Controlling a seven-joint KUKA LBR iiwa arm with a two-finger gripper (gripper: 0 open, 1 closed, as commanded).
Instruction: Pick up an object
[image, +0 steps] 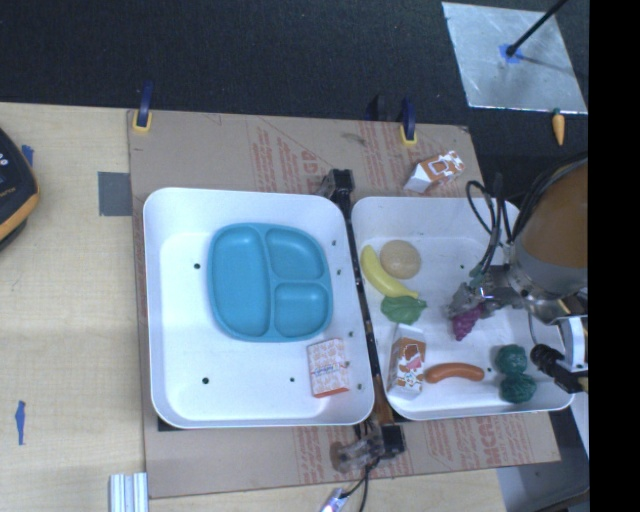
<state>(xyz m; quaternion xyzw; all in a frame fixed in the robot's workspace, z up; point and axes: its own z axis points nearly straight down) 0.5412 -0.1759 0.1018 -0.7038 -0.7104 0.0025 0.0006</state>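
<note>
My gripper (472, 300) reaches in from the right and hangs low over the middle of the right bin (440, 215). A purple bunch of grapes (465, 323) lies right under its tip, touching or nearly touching it. To the left lie a yellow banana (381, 274), a beige ball (400, 258) and a green leafy vegetable (402, 309). Near the bin's front are a small brown-and-white carton (407, 364), an orange sausage (453, 373) and two dark green pieces (514, 372).
The left bin (175, 390) holds a blue divided plate (269, 280) and a small pink-white carton (328, 367). Another small carton (434, 171) lies on the cardboard behind the right bin. The arm's orange band (556, 222) and cables cover the right bin's right side.
</note>
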